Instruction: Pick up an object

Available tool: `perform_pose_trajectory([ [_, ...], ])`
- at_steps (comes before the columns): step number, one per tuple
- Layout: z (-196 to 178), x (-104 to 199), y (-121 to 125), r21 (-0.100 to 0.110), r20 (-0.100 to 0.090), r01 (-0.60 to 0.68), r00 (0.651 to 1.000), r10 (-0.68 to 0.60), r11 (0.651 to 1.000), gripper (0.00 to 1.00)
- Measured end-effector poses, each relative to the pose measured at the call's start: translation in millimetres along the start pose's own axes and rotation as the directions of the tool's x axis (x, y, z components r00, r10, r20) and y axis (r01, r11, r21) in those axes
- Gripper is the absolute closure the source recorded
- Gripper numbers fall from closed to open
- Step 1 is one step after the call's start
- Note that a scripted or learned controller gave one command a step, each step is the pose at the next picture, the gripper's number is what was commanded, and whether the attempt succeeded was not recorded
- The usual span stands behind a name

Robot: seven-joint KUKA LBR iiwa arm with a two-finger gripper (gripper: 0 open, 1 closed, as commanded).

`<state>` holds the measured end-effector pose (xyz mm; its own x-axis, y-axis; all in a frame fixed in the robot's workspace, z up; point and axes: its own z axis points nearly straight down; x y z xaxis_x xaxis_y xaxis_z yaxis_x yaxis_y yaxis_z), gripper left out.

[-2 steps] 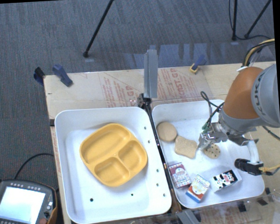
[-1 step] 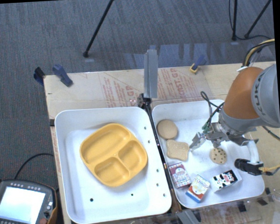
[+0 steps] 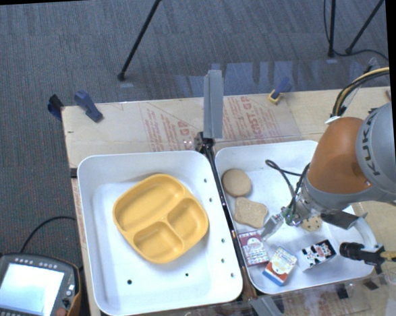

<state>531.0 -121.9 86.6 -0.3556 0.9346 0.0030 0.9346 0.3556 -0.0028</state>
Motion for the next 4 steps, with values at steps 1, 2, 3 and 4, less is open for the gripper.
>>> perform_pose_trajectory([
  [1, -1, -17, 100, -0.003, 0.002, 0.013, 1.000, -0.013, 1.000, 0.00],
  [2, -11, -17, 100, -0.003, 0.001, 0.012, 1.000, -0.012, 1.000, 1.00],
  [3, 1, -28, 5, 0.002, 0.000, -0.094, 0.996, 0.094, 0.996, 1.00],
  [4, -1, -22, 87, -0.002, 0.001, -0.327, 0.945, 0.327, 0.945, 1.00],
])
